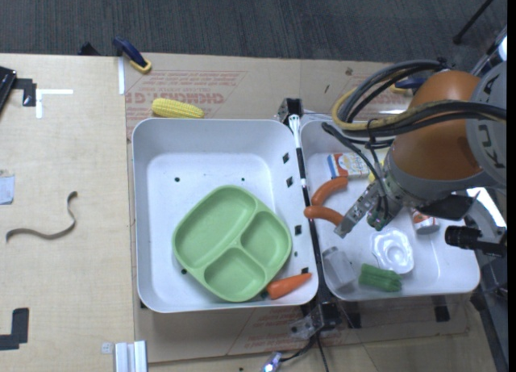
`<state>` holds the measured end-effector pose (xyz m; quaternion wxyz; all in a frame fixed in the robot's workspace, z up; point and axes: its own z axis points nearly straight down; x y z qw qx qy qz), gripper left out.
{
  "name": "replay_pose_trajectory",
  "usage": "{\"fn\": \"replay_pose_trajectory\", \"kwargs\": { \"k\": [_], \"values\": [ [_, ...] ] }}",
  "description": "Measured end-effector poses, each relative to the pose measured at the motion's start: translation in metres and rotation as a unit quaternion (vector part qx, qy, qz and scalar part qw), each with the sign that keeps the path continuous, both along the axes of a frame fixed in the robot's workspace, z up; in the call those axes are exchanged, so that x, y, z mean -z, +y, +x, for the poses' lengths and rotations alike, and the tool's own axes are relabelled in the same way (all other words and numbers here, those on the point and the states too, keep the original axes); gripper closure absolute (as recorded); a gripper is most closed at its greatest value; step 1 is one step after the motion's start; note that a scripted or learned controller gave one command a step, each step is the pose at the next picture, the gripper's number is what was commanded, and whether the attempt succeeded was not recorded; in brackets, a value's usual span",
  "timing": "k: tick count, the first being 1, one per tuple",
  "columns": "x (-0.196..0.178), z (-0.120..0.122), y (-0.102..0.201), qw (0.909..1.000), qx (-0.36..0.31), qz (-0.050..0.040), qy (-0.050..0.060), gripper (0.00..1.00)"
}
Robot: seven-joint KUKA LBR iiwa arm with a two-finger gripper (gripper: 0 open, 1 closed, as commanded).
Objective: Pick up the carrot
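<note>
Two shallow white bins (153, 225) are sitting side by side. Lying in the left one is a green three-compartment plastic plate (232, 243), and the small orange carrot (289, 285) is resting against the plate's lower right edge. The grey arm's gripper (360, 217) is hanging over the right bin, its fingers seemingly slightly apart, gripping nothing.

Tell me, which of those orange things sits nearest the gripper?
The curved orange piece in the right bin, just left of the gripper. The carrot lies farther off, in the left bin beside the green plate.
</note>
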<state>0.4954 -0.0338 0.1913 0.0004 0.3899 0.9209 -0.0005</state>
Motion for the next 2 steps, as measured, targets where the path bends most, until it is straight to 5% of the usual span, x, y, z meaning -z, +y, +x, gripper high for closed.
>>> {"fn": "replay_pose_trajectory", "kwargs": {
  "k": [1, 2],
  "values": [
    [0.001, -0.017, 0.039, 0.9985, 0.054, -0.0002, 0.001, 1.0],
    [0.001, -0.018, 0.067, 0.9686, 0.249, -0.0013, 0.001, 1.0]
  ]
}}
